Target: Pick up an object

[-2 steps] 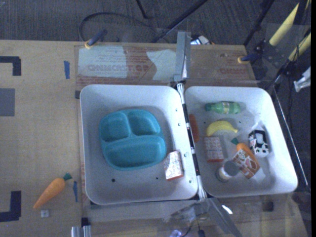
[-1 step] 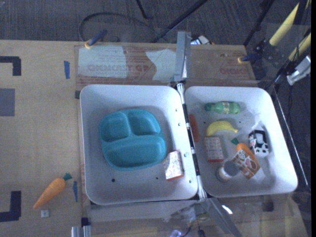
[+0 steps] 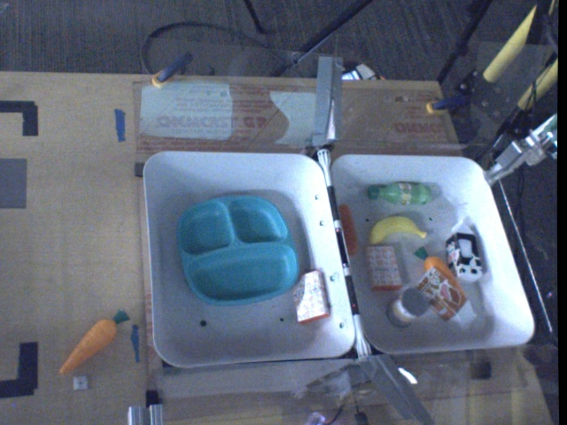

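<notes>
Apparently pre-grasp: end effector (image 3: 532, 146) sits at 2 o'clock off the right bin (image 3: 509, 264), grip state can't tell. Banana (image 3: 396, 228) lies approx bin centre, bottle (image 3: 400, 193) at its 12. Next: swing in, descend over one obj.

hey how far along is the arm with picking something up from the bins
Done: nothing looks picked yet. The banana, green bottle and can all lie in the right bin, and a small carton lies by the blue tray in the left bin.
In hand: nothing visible.
Left: the whole pick, meaning reaching in, gripping and lifting.
</notes>
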Available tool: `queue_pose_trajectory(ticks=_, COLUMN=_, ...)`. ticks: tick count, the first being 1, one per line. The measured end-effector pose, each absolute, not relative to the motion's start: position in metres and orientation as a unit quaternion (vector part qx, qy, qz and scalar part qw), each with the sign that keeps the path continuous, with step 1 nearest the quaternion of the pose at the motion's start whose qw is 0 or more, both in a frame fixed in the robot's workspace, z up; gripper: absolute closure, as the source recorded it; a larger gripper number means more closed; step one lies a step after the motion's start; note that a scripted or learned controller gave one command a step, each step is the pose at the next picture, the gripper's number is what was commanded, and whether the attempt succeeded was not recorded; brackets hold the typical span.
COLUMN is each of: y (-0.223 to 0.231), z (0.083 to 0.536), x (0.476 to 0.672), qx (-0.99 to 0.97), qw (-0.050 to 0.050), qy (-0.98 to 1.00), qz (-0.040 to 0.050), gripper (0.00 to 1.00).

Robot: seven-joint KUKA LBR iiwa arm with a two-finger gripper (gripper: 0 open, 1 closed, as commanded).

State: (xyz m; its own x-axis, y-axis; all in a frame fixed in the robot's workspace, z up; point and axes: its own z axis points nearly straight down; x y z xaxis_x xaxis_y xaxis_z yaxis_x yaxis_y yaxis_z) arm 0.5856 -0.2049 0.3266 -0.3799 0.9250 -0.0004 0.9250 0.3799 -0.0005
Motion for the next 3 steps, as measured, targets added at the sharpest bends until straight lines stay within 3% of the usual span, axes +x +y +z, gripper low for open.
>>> queue_pose_trajectory(ticks=1, y=-0.176, z=0.189, x=0.582, qx=0.529, qw=-0.001, qy=0.848, qz=-0.0003, gripper=0.0)
queue_pose_trajectory(ticks=2, y=-0.14, z=0.094, x=0.592, qx=0.511, qw=0.002, qy=0.86, qz=0.0008, gripper=0.0)
queue_pose_trajectory(ticks=3, y=-0.165, z=0.085, x=0.6, qx=0.518, qw=0.002, qy=0.856, qz=0.0017, gripper=0.0)
